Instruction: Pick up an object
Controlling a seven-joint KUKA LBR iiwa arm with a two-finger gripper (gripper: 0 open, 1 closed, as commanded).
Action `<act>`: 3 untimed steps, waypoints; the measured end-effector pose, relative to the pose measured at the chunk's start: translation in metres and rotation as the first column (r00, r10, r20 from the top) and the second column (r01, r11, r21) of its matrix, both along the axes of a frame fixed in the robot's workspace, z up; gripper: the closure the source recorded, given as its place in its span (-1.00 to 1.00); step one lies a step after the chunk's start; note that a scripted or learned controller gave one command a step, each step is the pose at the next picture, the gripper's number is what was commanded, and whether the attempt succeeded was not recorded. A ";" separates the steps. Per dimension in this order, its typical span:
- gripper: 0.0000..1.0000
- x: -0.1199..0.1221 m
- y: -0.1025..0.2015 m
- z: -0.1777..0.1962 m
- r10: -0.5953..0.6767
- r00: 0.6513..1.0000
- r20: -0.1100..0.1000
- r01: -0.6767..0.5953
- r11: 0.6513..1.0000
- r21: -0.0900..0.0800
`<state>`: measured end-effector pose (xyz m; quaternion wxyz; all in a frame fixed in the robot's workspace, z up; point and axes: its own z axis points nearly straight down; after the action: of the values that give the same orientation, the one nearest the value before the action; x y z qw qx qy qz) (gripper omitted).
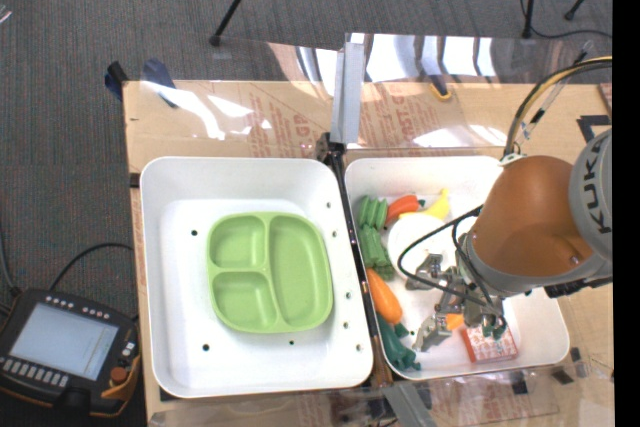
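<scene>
Grey carpet surrounds a cardboard-topped bench (pixel 240 120) that carries two shallow white bins side by side. Tripod legs cross the floor behind it, and a handheld control pendant with a screen (pixel 65 347) lies on the floor at lower left.

Inside the left white bin (pixel 170 205) sits a light green plastic tray with three compartments (pixel 270 272), lying flat near the middle.

Clutter fills the right white bin (pixel 545 335). Along its left wall lie green ridged toy vegetables (pixel 374 233), an orange toy carrot (pixel 384 296) and a dark green piece (pixel 402 350). Toward the back are a red toy pepper (pixel 403 205) and a yellow toy banana (pixel 437 206), just beside a round white object (pixel 418 240).

From the right, the grey arm with its orange band (pixel 530 220) reaches down over this bin, hiding much of it. Its two-finger gripper (pixel 455 320) hangs low among the items, close to a small red and white box (pixel 488 345) and a small orange piece (pixel 455 321). I cannot tell whether the jaws are spread or closed, or whether anything sits between them.
</scene>
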<state>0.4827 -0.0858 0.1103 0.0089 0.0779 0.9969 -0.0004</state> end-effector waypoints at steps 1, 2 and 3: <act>1.00 0.001 0.000 0.009 0.005 1.000 0.001 -0.005 1.000 0.000; 1.00 0.024 0.040 0.160 0.061 0.998 -0.001 -0.061 0.998 0.001; 1.00 -0.002 0.005 -0.010 0.129 0.991 -0.024 -0.129 0.992 0.004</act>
<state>0.4807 -0.0809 0.1008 -0.0032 0.0132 0.9999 0.0003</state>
